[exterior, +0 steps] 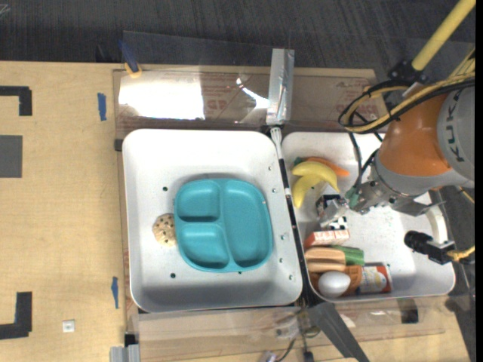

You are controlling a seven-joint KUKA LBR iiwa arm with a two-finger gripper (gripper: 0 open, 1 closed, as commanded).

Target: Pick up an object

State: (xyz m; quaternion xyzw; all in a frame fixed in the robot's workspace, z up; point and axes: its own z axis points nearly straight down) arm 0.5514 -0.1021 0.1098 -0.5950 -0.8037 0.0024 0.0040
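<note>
The right bin (413,271) holds several toy foods. A yellow banana (309,179) lies at its back left with an orange piece (334,164) behind it. Toward the front are a red and white box (326,237), a hot dog (326,257), a white egg (333,283) and a red and green packet (370,277). My gripper (333,208) hangs low in this bin, just right of the banana's lower end and right behind the red and white box. The wrist covers its tips, and I see nothing held in it.
The left bin (151,151) holds a teal divided plate (224,223) with a speckled cookie (164,229) by its left edge. A raised wall (290,225) separates the two bins. Clear plastic sheeting (226,96) stands behind them. The arm's orange band (413,145) and cables overhang the right bin's back.
</note>
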